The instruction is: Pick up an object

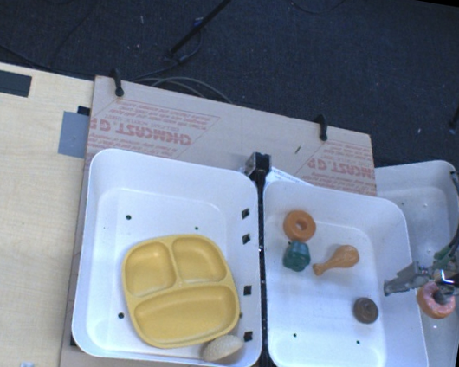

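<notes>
From my station I see the pale wood bench [3, 218] under cardboard sheeting [220, 137], dark carpet with cables behind, a yellow tray [180, 288] in the left bin [113, 193], a doughnut [299, 226] in the right bin [392, 356], and the pincer [423, 283] at its right rim, grip state I cannot tell.
</notes>
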Tool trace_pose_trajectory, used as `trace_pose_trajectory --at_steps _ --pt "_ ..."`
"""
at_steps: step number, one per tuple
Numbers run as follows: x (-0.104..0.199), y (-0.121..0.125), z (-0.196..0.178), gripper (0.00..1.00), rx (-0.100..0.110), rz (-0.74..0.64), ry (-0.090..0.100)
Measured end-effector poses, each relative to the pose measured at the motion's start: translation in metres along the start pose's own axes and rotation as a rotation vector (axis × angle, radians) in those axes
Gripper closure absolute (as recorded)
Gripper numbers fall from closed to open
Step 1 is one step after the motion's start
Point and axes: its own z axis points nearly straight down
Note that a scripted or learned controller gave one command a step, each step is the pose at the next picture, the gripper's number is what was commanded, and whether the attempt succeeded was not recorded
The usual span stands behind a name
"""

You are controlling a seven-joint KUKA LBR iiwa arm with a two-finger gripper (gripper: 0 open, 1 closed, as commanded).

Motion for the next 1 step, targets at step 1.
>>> trace_pose_trajectory --at_steps 1 --pt "0.0004 0.002 -0.0055 0.0 -0.01 -0.003 -0.002"
